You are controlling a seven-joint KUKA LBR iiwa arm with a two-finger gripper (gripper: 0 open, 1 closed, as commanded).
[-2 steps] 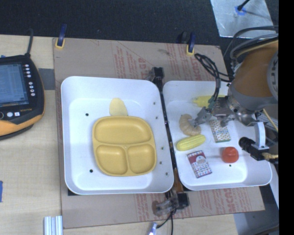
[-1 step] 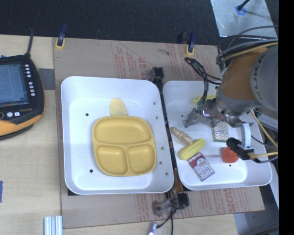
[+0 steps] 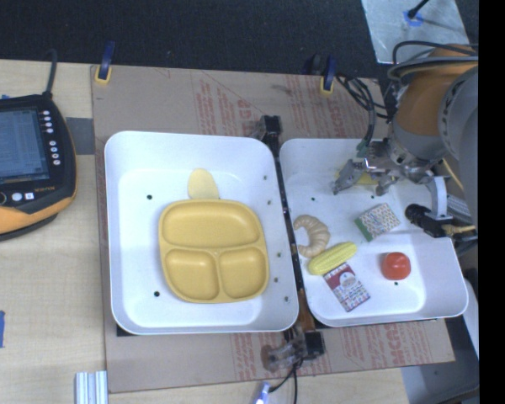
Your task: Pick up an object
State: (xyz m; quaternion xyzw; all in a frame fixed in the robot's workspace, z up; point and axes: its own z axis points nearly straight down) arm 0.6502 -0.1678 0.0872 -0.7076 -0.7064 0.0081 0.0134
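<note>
Your gripper (image 3: 364, 178) hangs spread and empty; the checkered packet (image 3: 378, 220) just below could slide away when pinched.

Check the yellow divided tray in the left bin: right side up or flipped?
Right side up. The divided tray shows its three recessed compartments facing the camera, lying flat on the left bin floor.

Right bin (image 3: 454, 303) contents: a tan croissant (image 3: 310, 233) near the left wall, curled; a yellow corn cob (image 3: 332, 257) just below it, lying at a slant, touching or nearly so. A red-and-white card packet (image 3: 348, 285) lies flat just under the cob. A red tomato (image 3: 396, 265) sits to the right, apart. A small green-checked packet (image 3: 377, 220) lies flat above it.
</note>
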